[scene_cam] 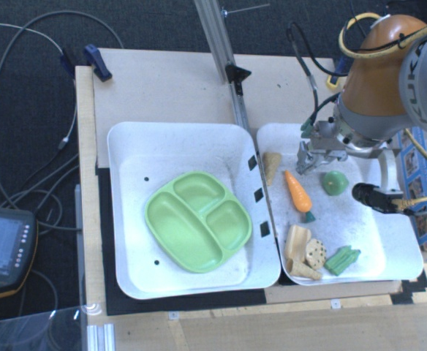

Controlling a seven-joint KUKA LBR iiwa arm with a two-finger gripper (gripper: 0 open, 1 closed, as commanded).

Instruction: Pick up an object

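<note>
On my far left the wide white bin (126,196) holds a pale green plastic plate with three compartments (199,220), lying flat and nothing on it. Past the rim, in the narrower white bin (396,247), come a tan cone-shaped piece (271,165), then the orange toy carrot with a green stub end (298,191), slanting down and right, and below it a pale wedge of toy cheese (297,241), a dotted cracker-like piece (315,252) and a green ridged toy (342,259). My gripper (312,156) hangs just above and right of the carrot's thick end, with the small round green ball (335,183) just beside it; from this slant I cannot tell whether my fingers are apart or together. I judge the carrot light, stiff and a little slick, so I would pinch it across its thick upper half, square to its length.
</note>
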